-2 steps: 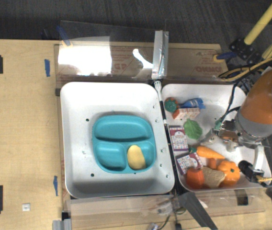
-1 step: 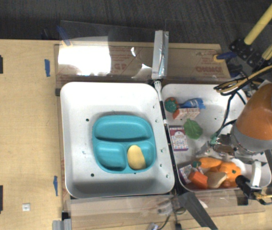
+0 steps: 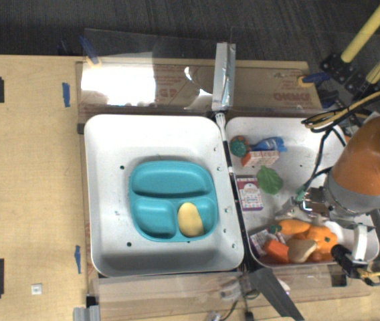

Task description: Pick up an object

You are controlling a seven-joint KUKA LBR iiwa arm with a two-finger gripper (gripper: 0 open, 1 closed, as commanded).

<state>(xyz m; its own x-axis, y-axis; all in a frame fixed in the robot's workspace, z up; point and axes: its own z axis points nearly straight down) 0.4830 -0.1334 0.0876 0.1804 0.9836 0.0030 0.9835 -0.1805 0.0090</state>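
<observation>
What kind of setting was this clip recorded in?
Probably a robotics lab's bin-picking test bench. Two shallow white bins sit side by side on a plywood bench top, a grey arm with an orange band reaches over the right bin, and small toy-like items are jumbled there.

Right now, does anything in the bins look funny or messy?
Nothing looks spilled or broken. The right white bin is crowded, toys heaped at its near end, while a yellow potato-shaped toy sits alone in the teal divided tray.

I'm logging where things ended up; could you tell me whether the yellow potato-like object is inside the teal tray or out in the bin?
Inside. The yellow object lies in the lower right compartment of the teal tray.
</observation>
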